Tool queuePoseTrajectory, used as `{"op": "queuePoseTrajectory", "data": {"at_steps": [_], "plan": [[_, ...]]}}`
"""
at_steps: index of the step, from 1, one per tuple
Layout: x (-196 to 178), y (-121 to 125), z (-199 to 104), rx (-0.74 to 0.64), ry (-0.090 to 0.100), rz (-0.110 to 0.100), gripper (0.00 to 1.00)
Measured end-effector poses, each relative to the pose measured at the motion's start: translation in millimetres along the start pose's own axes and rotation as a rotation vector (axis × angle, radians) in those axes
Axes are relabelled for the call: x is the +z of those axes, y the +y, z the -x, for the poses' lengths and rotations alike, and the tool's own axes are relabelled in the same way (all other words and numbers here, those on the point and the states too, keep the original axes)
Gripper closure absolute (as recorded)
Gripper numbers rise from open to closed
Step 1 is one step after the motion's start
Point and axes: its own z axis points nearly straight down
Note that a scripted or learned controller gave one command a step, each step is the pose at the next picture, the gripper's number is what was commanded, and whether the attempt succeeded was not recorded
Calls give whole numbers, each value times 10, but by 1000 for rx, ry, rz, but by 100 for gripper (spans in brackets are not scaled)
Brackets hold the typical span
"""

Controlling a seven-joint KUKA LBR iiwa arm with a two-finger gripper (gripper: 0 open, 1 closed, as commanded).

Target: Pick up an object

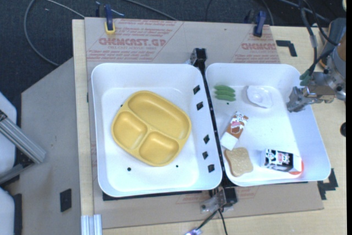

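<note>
Camera view, surface: pale wooden board point(165, 36) carrying two shallow white bins side by side.
Left bin point(104, 118): holds one yellow plastic plate with three compartments point(151, 127).
Right bin point(313, 140): green ridged plastic pod point(224, 92) and white glossy rounded piece point(259, 96) near the far wall; brown-and-white small carton point(236, 126) at centre; tan toast-shaped slice point(238, 161) touching the near-left corner; black-and-white printed packet with a red edge point(282, 160) near the near-right corner.
Claw point(295, 102): over the right rim of the right bin, nothing visible between the fingers; opening cannot be told.
Candidate pick: white rounded piece, nearest to the claw, apart from it.
Risk, rim: descent here likely to strike the bin wall.
Risk, slip: glossy rounded piece probably slides out of a pinch.
Risk, flat items: slice and packet lie low; a closing pinch may miss.
</note>
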Motion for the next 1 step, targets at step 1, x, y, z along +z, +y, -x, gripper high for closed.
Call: {"op": "queuePoseTrajectory", "data": {"at_steps": [1], "plan": [[162, 57, -507, 1, 2, -5, 100]]}}
